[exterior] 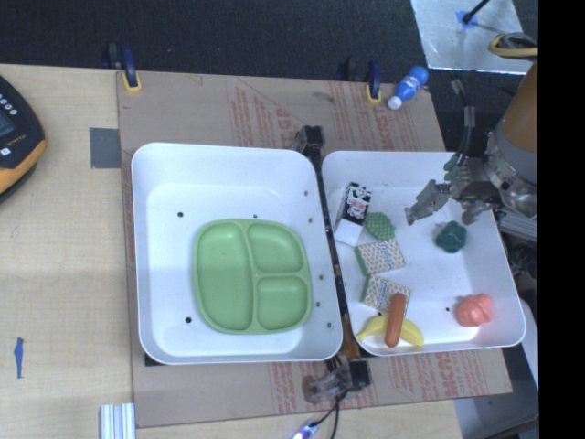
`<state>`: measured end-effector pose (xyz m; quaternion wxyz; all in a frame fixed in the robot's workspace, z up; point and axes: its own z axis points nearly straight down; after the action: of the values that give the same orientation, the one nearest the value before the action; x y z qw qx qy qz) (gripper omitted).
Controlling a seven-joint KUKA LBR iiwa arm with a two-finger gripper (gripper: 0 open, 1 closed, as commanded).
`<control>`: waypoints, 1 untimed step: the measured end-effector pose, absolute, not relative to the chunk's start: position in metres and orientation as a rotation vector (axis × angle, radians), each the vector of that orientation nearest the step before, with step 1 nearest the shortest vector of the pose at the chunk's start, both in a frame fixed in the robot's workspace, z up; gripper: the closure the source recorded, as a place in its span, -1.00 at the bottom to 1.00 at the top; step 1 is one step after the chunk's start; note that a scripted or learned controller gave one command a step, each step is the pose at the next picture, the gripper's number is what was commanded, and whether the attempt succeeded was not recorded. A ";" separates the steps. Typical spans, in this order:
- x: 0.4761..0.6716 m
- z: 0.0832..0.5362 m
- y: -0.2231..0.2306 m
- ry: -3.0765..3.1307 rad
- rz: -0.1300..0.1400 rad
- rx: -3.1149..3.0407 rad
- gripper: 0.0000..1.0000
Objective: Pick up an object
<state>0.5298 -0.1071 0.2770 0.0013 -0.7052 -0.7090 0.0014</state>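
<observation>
Dark green object, small and rounded, sits in the right bin toward its right side, at mid-right of the frame. My gripper hovers just above and left of it, fingers spread wide, holding nothing. Step, as I judge it: approach, grasp not yet made. Next I'd need to centre over the green piece, descend, then close. Other candidates: pink object at lower right; sausage on banana, patterned blocks along the bin's left. Left bin holds a green tray.
</observation>
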 end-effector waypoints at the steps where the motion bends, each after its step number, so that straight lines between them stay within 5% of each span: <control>1: 0.475 0.204 -0.117 -2.224 0.006 -2.214 -1.00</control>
<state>0.4753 -0.1166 0.2041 0.0019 -0.7055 -0.7087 0.0019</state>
